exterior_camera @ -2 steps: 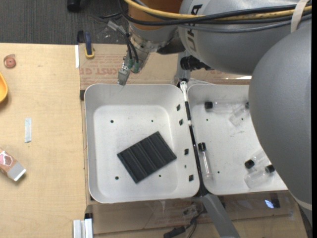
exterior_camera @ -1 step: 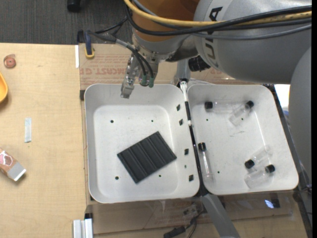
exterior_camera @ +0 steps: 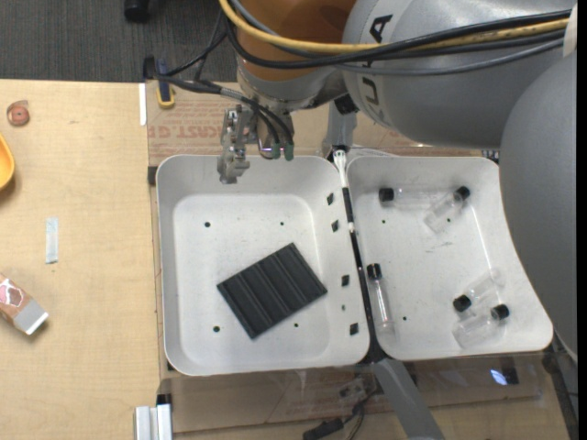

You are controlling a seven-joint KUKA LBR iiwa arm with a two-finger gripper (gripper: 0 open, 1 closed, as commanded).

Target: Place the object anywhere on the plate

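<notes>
I see the tool [exterior_camera: 233, 161] over the left bin's [exterior_camera: 174, 273] far edge; its grip state I cannot tell. The dark ribbed plate [exterior_camera: 271, 290] lies flat mid-bin; clear vials [exterior_camera: 438, 211] sit in the right bin [exterior_camera: 527, 291].

Two bins sit side by side on the bench, the left bin [exterior_camera: 174, 246] touching the right bin [exterior_camera: 514, 246] along a shared edge. In the left bin, a ribbed plate [exterior_camera: 271, 290] lies flat just below centre, turned askew. The gripper [exterior_camera: 234, 159] hangs over that bin's rim at 12 o'clock, well apart from the plate. In the right bin, clear tubes lie scattered: one [exterior_camera: 378, 296] along the 9 o'clock wall, two [exterior_camera: 431, 204] toward 12 o'clock, two [exterior_camera: 479, 312] toward 5 o'clock.
</notes>
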